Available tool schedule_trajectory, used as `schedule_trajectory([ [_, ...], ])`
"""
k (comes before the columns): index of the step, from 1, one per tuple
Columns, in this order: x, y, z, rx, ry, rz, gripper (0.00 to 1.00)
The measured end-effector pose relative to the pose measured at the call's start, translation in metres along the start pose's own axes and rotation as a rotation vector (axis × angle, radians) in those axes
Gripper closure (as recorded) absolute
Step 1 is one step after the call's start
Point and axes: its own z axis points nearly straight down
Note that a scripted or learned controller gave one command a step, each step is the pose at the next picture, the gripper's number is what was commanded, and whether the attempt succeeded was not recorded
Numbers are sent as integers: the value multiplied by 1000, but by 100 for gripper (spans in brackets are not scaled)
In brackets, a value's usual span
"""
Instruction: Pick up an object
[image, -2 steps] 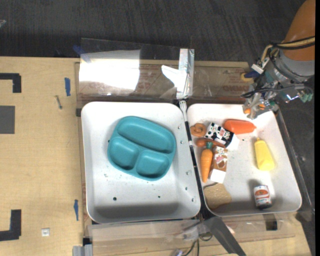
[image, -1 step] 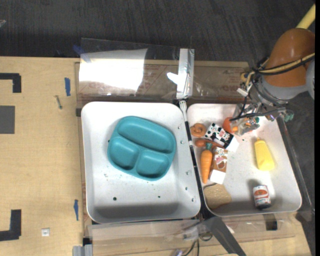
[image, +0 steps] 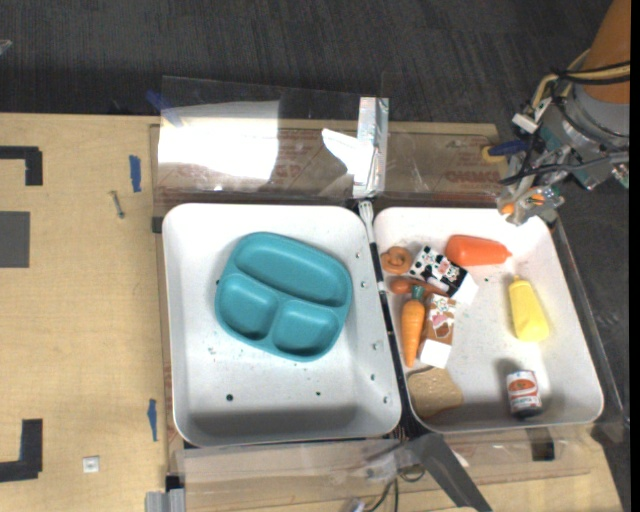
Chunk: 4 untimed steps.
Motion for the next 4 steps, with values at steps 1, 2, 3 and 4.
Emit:
schedule_trajectory([
  [1, 61, 50, 32, -12, 11, -213, 100],
  [2, 58, 50, 20, -7, 3, -211, 100],
  [3, -14, 31, 3, -9, 6, -238, 100],
  [4, -26, 60, 30, -13, 10, -184, 100],
])
